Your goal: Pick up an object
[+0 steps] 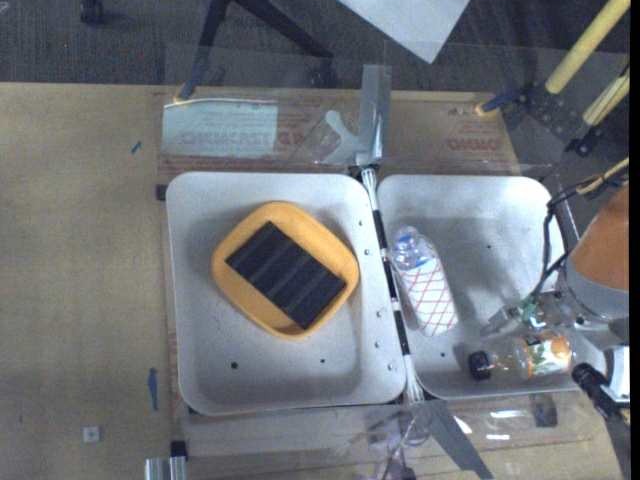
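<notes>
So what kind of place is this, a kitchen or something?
More likely a robot lab or workshop. Two shallow white plastic bins sit on a brown wooden bench, a grey robot arm with an orange band reaches in, and a black office chair base stands on the carpet.

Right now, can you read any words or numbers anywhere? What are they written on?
Pale sheet under plastic behind the left bin: large letters, too blurred to read.
Red print on the board behind the right bin: too blurred to read.
Bottle with red crisscross label: no readable words.
Small bottle with black cap by the gripper: label too small to read.
</notes>
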`<state>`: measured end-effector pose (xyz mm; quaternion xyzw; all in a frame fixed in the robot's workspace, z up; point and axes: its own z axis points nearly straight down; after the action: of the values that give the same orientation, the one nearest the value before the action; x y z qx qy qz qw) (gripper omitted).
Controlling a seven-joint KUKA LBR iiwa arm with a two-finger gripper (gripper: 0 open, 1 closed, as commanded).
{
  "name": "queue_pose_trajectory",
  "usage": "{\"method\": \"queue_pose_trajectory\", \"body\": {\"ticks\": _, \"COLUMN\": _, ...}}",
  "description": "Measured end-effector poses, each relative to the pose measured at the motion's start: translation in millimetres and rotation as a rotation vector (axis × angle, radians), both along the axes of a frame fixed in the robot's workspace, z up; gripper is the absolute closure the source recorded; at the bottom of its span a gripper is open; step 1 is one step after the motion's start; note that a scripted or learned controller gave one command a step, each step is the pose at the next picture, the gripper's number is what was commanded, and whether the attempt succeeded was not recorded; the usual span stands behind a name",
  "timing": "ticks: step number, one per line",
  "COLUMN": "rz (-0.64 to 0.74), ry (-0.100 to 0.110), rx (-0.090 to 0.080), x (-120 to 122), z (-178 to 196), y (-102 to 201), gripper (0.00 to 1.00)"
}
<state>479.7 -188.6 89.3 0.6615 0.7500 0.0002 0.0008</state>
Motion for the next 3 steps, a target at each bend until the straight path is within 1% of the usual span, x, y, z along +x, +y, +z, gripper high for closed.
{"method": "queue_pose_trajectory", "body": {"ticks": 1, "rz": -0.001, "ry": -0.003, "rx": 0.002, "x": 1, "z": 10, "y": 1, "gripper": 1.0}}
{"method": "queue_pose_trajectory", "body": {"ticks": 2, "rz": -0.082, "ry": 0.0, "rx": -0.001, "x": 0, "z": 36, "y": -35, "gripper": 1.0}}
{"method": "queue_pose_trajectory", "body": {"ticks": 3, "rz": -0.184, "ry": 0.001, "rx": -0.001, "x": 24, "z": 103, "y": -34, "gripper": 1.0}}
